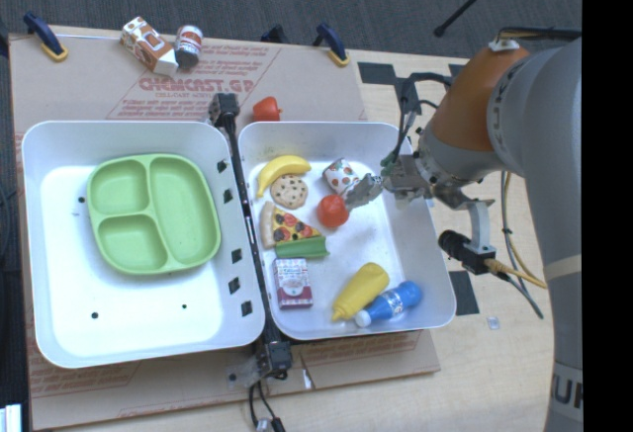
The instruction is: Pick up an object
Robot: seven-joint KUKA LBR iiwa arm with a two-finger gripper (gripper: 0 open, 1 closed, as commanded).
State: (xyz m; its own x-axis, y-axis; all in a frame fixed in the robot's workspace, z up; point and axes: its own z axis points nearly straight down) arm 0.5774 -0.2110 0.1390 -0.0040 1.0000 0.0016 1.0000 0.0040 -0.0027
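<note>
Nearest the lens, at six o'clock: cable clutter under the seam between the bins. Left bin given over to a green divided plate, lying flat, no part of the picking. Right bin crowded: small carton at seven o'clock, pizza slice, cookie and banana toward eleven, yellow bottle and blue bottle at five. Likely target: red tomato, centre. Gripper at two o'clock, low, just beside the tomato and a patterned wrapped packet. Claw state: cannot tell. Nothing visibly held. Packet crowding the approach, probably.
</note>
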